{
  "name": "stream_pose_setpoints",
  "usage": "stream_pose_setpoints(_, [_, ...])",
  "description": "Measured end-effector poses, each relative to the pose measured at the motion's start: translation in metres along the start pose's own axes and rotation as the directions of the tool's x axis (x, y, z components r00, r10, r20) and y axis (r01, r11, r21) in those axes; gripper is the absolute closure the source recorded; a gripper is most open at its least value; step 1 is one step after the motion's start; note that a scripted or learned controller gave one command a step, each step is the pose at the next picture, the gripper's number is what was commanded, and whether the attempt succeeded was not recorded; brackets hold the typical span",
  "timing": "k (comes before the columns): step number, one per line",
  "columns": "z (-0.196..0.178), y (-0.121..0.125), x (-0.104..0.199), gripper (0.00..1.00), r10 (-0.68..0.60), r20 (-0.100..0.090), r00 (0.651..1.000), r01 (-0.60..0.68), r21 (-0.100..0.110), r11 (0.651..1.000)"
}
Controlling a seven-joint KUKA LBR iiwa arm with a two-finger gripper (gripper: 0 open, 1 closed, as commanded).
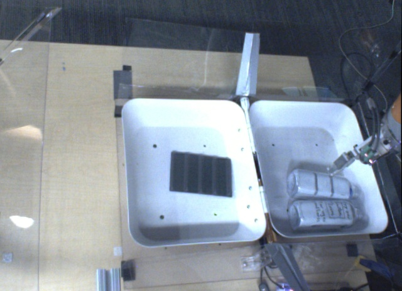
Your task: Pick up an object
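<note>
2 white bins side by side mid-frame. Left bin [141, 158] holds 1 flat dark ribbed pad [201, 174], lying square on the floor, centre of the bin. Right bin [295, 126] holds 2 silvery cylinders, can-like, on their sides in the lower right of the frame: upper can [319, 184] and lower can [324, 214], parallel, touching or just about touching along their length.

Gripper [342, 161] comes in from the right edge, tip low in the right bin, just above and to the right of the upper can. Nothing visible between the tips. Can't tell from this angle whether the pincer is spread or closed, too small and blurred.

Handling judgement: cans look rigid, smooth metal, so slippery and prone to roll. Likely light if hollow. Best hold is across the diameter at mid-length, jaws square to the axis. Problem: the neighbour can blocks 1 side, little room for a finger in the seam. Upper can's far side is freer. Pad looks flat with low edges, a harder pinch.
</note>
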State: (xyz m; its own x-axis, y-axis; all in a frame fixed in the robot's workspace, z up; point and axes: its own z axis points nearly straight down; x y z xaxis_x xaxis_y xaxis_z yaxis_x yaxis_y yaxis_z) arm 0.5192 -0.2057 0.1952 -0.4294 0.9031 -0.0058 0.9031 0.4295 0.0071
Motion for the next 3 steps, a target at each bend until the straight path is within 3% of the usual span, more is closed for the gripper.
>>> stream_pose_setpoints(1, [0.075, 0.027, 0.035, 0.00, -0.030, 0.005, 1.000, 0.030, -0.008, 1.000])
stream_pose_setpoints(2, [0.105, 0.037, 0.084, 0.00, -0.176, 0.005, 0.984, 0.176, -0.006, 0.984])
stream_pose_setpoints(3, [0.092, 0.041, 0.084, 1.00, -0.177, 0.009, 0.984, 0.177, -0.015, 0.984])
